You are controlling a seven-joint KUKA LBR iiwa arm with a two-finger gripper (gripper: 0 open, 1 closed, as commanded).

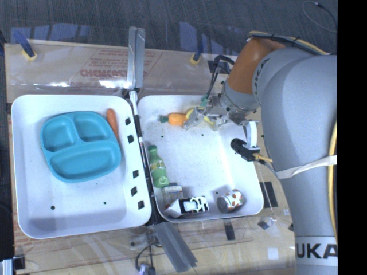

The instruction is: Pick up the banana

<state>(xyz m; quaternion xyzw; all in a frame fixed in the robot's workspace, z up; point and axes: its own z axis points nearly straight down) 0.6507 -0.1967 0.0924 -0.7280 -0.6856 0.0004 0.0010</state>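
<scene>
The banana lies at the far edge of the right bin, yellow and mostly covered by the arm's wrist. Bits of yellow show on either side of the gripper. The gripper is down low over the banana, at the bin's far wall. The grey arm with its orange band reaches in from the right above it.
An orange toy with a green tip lies just left of the gripper. A green bottle, a black-and-white item and a small can sit along the right bin's left and near sides. The left bin holds a blue divided plate and a carrot.
</scene>
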